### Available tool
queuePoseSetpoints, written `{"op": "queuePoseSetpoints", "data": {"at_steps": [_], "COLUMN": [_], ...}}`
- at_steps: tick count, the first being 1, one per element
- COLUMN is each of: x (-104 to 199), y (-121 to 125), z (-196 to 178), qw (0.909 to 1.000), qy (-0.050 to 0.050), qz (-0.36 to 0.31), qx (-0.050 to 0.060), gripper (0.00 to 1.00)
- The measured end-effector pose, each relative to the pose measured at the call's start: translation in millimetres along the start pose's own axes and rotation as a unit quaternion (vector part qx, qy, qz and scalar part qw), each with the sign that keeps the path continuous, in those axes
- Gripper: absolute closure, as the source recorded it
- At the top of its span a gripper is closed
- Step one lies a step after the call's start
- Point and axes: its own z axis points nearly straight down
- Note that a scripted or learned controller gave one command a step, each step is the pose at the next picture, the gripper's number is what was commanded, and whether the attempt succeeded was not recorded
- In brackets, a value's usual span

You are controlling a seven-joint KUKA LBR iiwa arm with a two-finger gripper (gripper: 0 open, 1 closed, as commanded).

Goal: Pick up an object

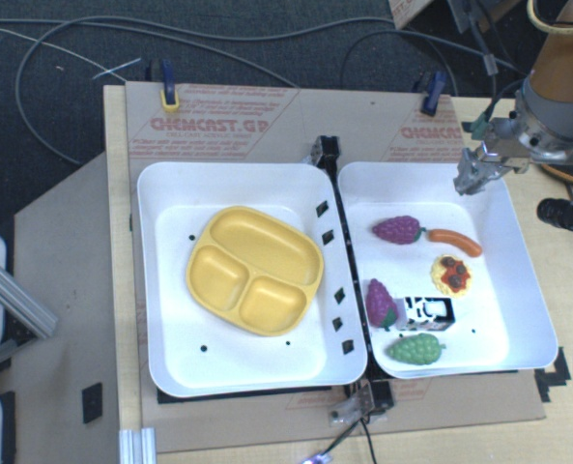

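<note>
I'm seeing the metal two-finger gripper (470,178) hovering over the far right corner of the right white bin (524,288), and I cannot tell its opening. Below it, the purple plastic grape bunch (397,229) is lying beside the orange toy sausage (455,242), mid-bin

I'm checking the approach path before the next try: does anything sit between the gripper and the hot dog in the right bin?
Nothing visible does. The gripper hangs over the right bin's far right corner, and the hot dog lies just below it on bare white floor. The purple grapes sit to its left, off that line.
</note>
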Motion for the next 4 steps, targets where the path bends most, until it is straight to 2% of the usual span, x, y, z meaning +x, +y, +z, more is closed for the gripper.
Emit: {"op": "queuePoseSetpoints", "data": {"at_steps": [1,3,4], "x": [51,161,223], "y": [-20,-27,-40], "z": [0,4,9], "qw": [1.0,1.0,1.0], "qy": [0.0,0.0,0.0], "qz": [0.0,-0.001,-0.001], "qx": [0.0,0.0,0.0], "gripper": [1.0,1.0,1.0]}}
